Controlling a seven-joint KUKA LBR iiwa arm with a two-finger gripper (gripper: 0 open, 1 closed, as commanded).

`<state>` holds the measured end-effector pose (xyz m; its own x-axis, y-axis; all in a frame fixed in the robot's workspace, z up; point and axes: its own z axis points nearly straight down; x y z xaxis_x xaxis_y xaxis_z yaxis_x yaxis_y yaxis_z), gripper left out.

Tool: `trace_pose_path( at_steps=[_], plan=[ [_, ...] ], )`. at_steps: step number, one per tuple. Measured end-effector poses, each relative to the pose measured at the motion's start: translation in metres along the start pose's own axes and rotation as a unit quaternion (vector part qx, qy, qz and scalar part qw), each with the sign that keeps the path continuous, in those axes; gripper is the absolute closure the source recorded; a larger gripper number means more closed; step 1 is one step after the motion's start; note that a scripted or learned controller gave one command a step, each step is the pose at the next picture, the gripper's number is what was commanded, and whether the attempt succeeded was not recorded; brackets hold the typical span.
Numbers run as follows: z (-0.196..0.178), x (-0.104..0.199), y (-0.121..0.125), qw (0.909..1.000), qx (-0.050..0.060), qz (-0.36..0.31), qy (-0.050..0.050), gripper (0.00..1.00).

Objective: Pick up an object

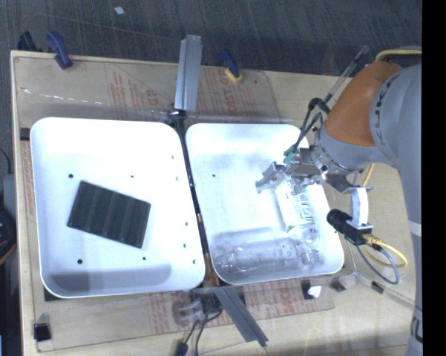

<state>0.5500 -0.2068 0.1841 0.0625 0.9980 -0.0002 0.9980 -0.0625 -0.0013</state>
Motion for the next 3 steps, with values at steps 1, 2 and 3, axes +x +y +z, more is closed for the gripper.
trace_pose_path(
  at_steps=[1, 2, 3],
  plan=[
    [0.0000, 0.0000, 0.0000, 1.0000, 0.000, 0.000, 0.000, 0.00],
    [0.0000, 0.0000, 0.0000, 1.0000, 0.000, 0.000, 0.000, 0.00],
    [0.0000, 0.0000, 0.0000, 1.0000, 0.000, 0.000, 0.000, 0.00]
  ],
)
